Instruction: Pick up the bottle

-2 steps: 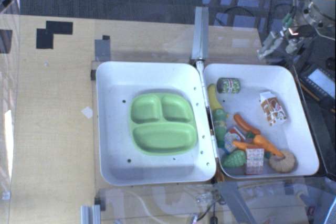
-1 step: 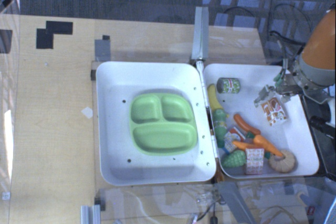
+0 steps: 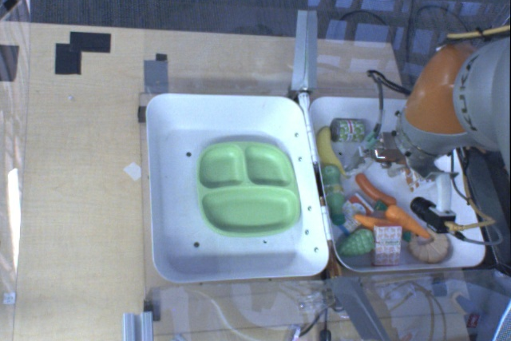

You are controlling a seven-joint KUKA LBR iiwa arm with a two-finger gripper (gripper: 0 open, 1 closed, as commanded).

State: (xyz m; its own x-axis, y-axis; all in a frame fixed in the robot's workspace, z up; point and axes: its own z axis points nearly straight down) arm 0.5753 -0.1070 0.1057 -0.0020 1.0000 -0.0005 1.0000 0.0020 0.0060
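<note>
Green-labelled bottle, writing unreadable, beside gripper

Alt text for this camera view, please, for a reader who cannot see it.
The gripper hangs over the right bin, crowded with toy food: banana, carrots, a can. The left bin holds a green divided plate.
</note>
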